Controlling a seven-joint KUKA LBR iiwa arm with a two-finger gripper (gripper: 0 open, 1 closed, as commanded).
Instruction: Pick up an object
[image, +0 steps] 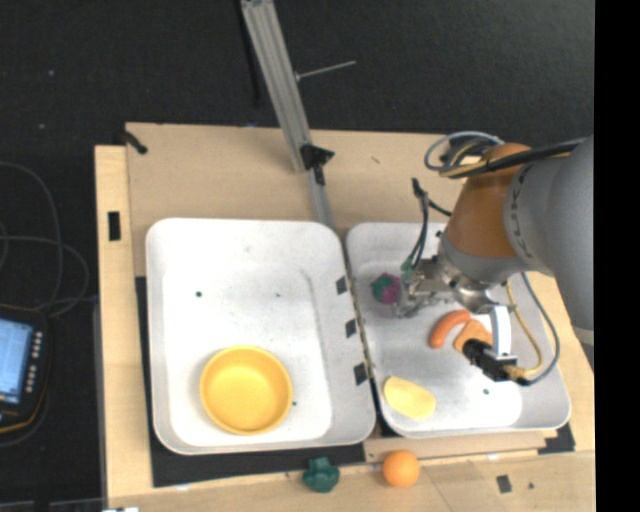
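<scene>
From my feed I count two white bins side by side on the worktop (200, 180). The left bin (240, 270) holds one thing, a yellow bowl (246, 389), sitting upright near its front edge. The right bin (545, 400) holds three loose things: one small purple-and-green object (386, 289) near its left wall, one orange curved piece (456, 329) toward the middle, and one pale yellow piece (409, 397) near the front left corner.

The arm (510, 215) reaches in from the right and hangs over the right bin, its orange band above the wrist. The claw (412, 297) is low in the bin, just beside the purple-and-green object, on its right. I cannot tell whether it touches that object, and I cannot tell whether the claw is spread or closed, since the wrist hides much of it.

Outside the bins, on the front strip of the worktop, I see one orange ball (401, 468) and one dark green object (321, 475), near each other. One metal pole (285, 100) slants up from behind the bins.
</scene>
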